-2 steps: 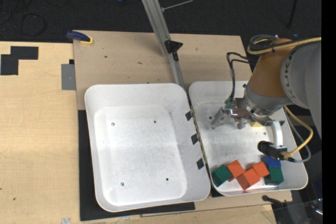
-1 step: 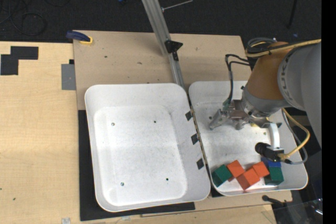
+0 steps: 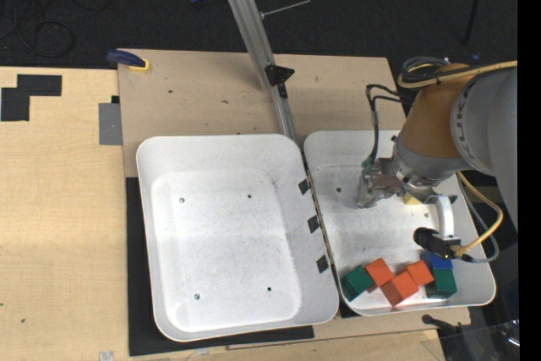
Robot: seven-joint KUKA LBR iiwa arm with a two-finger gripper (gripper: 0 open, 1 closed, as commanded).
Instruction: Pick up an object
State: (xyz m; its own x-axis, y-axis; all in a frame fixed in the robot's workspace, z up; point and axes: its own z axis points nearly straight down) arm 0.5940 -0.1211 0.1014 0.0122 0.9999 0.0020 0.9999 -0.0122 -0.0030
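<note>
Blocks (image 3: 397, 279), orange, green, blue, unlabelled, in right bin (image 3: 355, 156) near corner; gripper (image 3: 369, 192) apart, jaws' state untellable.

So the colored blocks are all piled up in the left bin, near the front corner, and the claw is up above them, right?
Not quite. The camera view shows the colored blocks piled in the right bin, not the left one. The rest holds: they sit near its front corner, and the claw is farther up the bin from them.
</note>
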